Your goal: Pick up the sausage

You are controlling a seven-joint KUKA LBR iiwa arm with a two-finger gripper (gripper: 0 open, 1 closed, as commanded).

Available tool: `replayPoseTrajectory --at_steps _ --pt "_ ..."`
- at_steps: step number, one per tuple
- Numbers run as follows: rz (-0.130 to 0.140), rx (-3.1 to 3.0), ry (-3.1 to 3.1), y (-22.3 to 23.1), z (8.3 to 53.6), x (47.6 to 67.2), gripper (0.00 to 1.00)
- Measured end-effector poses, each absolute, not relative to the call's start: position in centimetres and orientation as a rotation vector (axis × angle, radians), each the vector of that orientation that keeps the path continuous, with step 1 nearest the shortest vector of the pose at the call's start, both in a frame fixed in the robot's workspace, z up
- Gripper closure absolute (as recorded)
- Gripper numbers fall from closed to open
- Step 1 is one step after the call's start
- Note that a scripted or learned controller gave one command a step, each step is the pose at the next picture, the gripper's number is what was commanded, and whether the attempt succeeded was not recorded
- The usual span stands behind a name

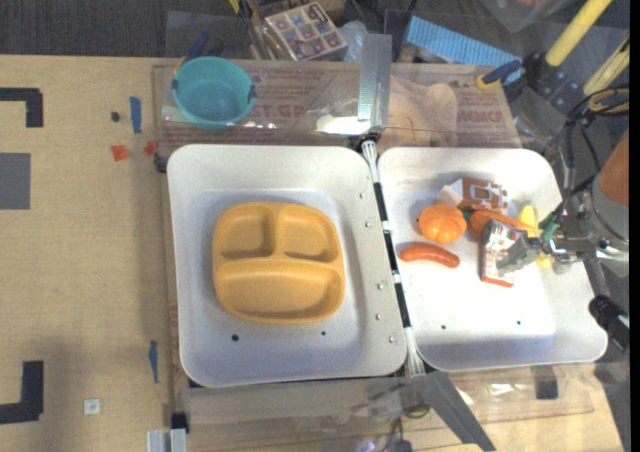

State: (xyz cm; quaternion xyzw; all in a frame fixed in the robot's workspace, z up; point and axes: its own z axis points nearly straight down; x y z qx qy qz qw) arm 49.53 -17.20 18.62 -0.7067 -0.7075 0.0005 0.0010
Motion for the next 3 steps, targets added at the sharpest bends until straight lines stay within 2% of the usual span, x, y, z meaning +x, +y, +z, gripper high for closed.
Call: replayPoseTrajectory --at_steps 1,2,3 --pt "-0.008 -1.914 -2.511 -12.3 9.2 51.1 0.00" --pt "-0.016 -1.995 -2.454 -10.2 9.5 58.1 0.00" --pt "-0.017 -2.006 -2.458 -10.6 10.6 58.3 1.00"
